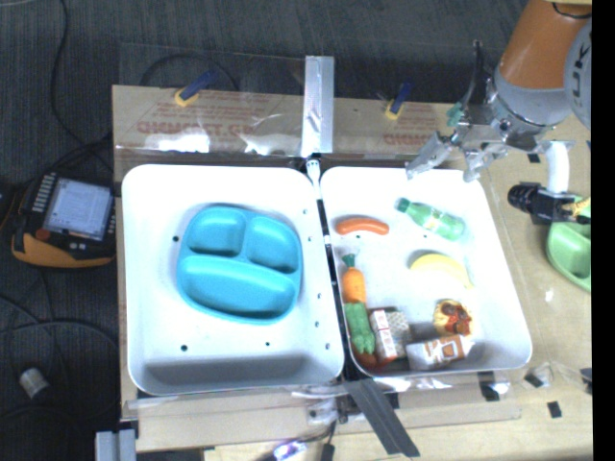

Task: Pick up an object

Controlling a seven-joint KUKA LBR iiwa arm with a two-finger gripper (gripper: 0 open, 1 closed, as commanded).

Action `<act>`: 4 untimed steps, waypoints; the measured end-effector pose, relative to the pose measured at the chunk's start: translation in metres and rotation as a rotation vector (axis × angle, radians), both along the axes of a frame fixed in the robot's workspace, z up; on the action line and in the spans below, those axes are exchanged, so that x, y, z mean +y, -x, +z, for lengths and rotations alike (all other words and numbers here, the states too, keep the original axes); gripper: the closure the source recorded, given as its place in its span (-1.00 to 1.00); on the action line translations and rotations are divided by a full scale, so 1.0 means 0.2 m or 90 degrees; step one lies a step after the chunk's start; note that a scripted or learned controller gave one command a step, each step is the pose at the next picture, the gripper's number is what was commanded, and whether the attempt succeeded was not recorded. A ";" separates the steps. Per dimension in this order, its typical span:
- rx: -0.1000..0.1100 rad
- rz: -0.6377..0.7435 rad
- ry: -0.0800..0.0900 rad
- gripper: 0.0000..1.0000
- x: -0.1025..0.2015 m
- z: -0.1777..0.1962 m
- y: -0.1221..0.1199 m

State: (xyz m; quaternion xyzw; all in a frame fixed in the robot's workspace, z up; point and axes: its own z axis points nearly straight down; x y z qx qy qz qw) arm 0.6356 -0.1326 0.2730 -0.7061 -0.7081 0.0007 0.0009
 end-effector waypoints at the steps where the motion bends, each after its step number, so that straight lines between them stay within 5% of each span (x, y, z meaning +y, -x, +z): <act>1: 0.000 -0.024 0.000 -1.00 -0.05 -0.09 -0.11; 2: 0.001 -0.014 0.000 -1.00 -0.06 -0.45 0.22; 3: 0.000 0.056 0.001 -1.00 -0.23 -0.40 0.45; 4: -0.002 0.139 0.000 -1.00 -0.29 -0.91 0.30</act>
